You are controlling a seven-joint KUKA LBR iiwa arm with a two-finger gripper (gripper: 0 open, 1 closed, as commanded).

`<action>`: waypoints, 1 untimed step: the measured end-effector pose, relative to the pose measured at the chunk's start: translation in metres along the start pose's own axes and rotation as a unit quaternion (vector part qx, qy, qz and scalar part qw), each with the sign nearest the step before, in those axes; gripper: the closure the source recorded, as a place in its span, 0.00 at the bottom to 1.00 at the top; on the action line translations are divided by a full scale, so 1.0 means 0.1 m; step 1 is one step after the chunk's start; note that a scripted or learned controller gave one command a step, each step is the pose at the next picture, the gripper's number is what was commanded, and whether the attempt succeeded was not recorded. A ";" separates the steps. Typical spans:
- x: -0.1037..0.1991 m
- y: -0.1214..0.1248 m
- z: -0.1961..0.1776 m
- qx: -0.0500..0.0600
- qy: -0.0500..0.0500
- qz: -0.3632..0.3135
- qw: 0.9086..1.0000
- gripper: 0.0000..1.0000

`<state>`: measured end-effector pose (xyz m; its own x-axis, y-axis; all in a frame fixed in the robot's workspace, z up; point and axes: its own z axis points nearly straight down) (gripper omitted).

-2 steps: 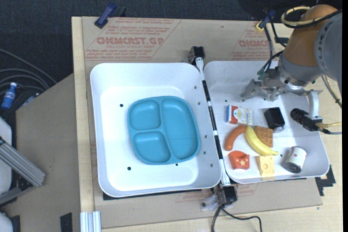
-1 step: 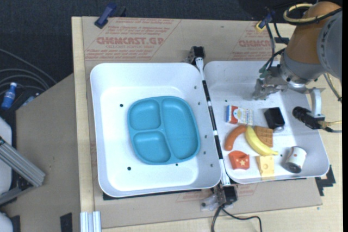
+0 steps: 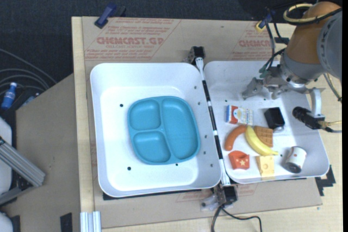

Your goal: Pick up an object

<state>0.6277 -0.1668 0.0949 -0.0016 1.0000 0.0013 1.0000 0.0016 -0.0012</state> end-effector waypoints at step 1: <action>0.00 0.01 -0.10 -0.001 0.000 0.000 1.000 1.00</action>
<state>0.6283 -0.1666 0.1053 -0.0023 1.0000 0.0011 1.0000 0.0023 0.0008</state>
